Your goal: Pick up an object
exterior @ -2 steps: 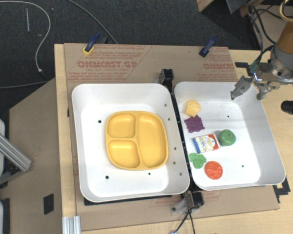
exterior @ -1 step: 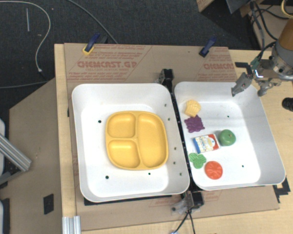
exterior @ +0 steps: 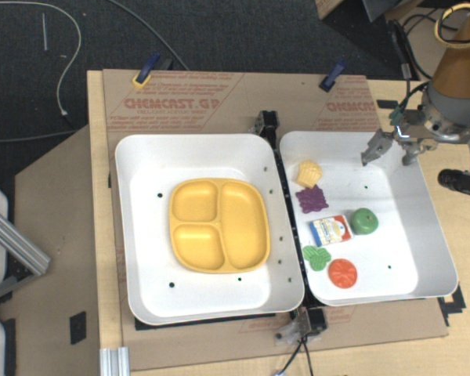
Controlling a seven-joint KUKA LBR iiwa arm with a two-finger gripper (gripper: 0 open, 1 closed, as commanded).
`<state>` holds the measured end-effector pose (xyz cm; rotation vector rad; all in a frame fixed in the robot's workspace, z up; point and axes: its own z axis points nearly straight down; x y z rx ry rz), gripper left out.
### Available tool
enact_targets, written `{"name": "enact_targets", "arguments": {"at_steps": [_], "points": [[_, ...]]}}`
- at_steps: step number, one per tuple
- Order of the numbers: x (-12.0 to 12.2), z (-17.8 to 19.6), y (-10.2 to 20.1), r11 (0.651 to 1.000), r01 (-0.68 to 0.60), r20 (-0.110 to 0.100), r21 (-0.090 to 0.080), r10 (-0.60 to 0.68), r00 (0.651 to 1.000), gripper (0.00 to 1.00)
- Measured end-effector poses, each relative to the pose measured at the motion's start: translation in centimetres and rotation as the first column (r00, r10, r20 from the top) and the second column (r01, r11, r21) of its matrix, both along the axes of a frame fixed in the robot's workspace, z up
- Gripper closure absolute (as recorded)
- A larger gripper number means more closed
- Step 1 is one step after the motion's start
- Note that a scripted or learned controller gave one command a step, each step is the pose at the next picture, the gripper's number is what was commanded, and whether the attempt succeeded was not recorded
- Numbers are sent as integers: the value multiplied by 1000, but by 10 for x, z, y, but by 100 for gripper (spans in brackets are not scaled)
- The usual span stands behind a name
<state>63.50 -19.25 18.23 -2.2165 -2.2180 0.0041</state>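
My gripper (exterior: 392,154) hovers over the far right corner of the right bin (exterior: 407,257), open, with nothing between its fingers (exterior: 371,153). Several small things lie along that bin's left side: a yellow piece (exterior: 309,172), a purple piece (exterior: 312,200), a small white, blue and red carton (exterior: 330,230), a green ball (exterior: 364,221), a green leafy piece (exterior: 316,257) and an orange-red round piece (exterior: 343,273). All of them sit lower and to the left of the gripper, apart from it.
The left bin (exterior: 141,178) holds a yellow divided plate (exterior: 219,225). Blue clamps (exterior: 146,70) pin the cardboard at the back. The right bin's right half is bare white floor.
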Motion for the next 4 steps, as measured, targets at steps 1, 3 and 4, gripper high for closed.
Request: {"name": "enact_targets", "arguments": {"at_steps": [1,3,4], "points": [[-6,-58,8,1000,-1,0,0,1,1000,0],[-4,-85,9,1000,-1,7,-1,1,1000,100],[0,-34,19,1000,-2,11,-3,2,1000,100]]}}
